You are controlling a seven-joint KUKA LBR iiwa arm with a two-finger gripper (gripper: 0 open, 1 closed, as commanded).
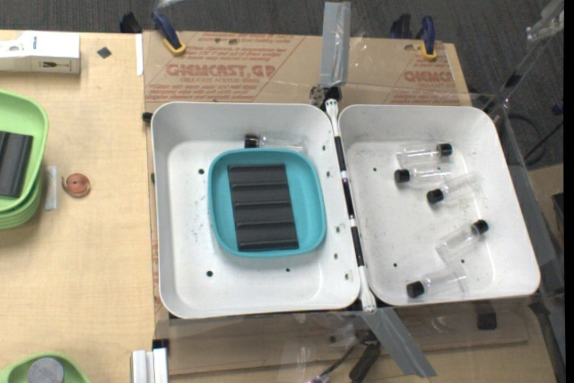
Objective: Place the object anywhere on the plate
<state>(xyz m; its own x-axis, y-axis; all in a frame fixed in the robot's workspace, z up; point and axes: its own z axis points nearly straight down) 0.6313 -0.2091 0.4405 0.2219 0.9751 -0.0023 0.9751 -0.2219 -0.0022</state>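
A teal square plate [267, 203] with a black ribbed insert lies in the left white bin [179, 220]. Several clear vials with black caps lie scattered in the right white bin [502, 193]: one near the top [426, 157], one in the middle [446, 190], one lower right [466, 237], one at the front [435, 284]. Another clear vial [267, 142] lies in the left bin just behind the plate, touching its far edge or close to it.
A green tray [20, 159] sits at the left edge of the wooden bench, with a small round brown piece [77, 185] beside it. A white box [40, 53] lies at the back left. Cardboard with clamps [296, 63] stands behind the bins.
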